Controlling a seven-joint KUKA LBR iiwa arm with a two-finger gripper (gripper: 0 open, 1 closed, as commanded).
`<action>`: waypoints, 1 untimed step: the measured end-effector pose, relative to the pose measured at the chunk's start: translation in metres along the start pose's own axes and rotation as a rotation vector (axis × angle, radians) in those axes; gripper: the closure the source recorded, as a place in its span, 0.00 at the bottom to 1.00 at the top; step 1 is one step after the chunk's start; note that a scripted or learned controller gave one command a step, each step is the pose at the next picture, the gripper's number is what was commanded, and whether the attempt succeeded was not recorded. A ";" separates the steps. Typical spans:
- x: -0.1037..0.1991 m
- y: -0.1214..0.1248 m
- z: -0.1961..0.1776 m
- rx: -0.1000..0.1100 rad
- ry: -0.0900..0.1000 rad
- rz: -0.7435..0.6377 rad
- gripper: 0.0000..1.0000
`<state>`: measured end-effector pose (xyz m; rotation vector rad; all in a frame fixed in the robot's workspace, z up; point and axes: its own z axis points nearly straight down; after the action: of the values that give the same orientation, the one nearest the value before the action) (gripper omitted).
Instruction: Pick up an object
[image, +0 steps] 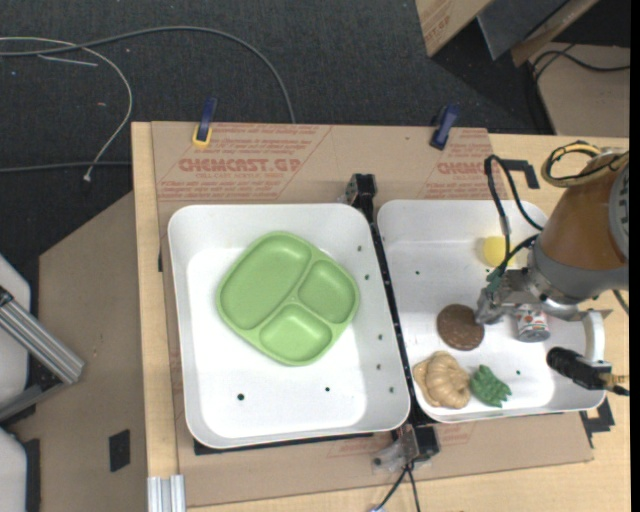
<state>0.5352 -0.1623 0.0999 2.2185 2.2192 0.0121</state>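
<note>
We count one green plate (288, 297) and about five small objects; whether the gripper (497, 303) is spread, we cannot tell.

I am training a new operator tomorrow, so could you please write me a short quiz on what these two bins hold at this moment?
1. True or false: the green divided plate lies in the left bin.
2. Multiple choice: which thing lies beside the tan lumpy object at the near edge of the right bin? A) a blue cup B) a small green leafy object C) a red spoon
3. Fill in: the gripper is over the right bin, next to the round ____ disc.

Key: 1 true; 2 B; 3 brown.
</note>
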 end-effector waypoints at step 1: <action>-0.002 0.001 -0.064 0.002 -0.005 -0.001 1.00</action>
<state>0.5359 -0.1647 0.1641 2.2163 2.2183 0.0049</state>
